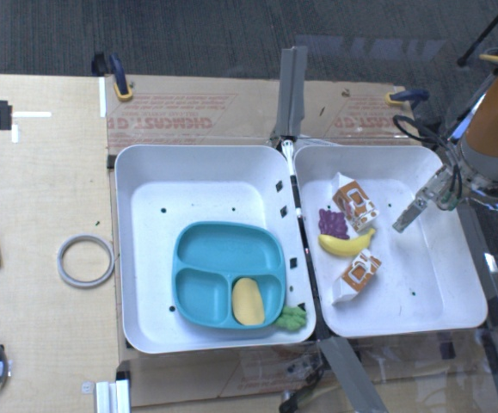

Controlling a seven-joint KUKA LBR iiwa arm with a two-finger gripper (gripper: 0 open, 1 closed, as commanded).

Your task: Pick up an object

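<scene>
The gripper (406, 218) is hanging over the right bin (442, 304), reaching in from the right edge at a slant, and whether it is clenched or released cannot be told from this view; nothing is showing in its grasp. 4 objects are lying in that bin, all left of the gripper: a banana (347, 243) is resting near the middle, a bunch of purple grapes (333, 223) is sitting just above it, touching it, an orange and white carton (354, 203) is lying beside the grapes nearest the gripper, and a second orange and white carton (359, 274) is lying just below the banana. In the left bin (141, 231) a blue divided tray (223, 256) is holding a yellow lump (249, 302), with a green item (292, 318) sitting at its lower right corner.
</scene>
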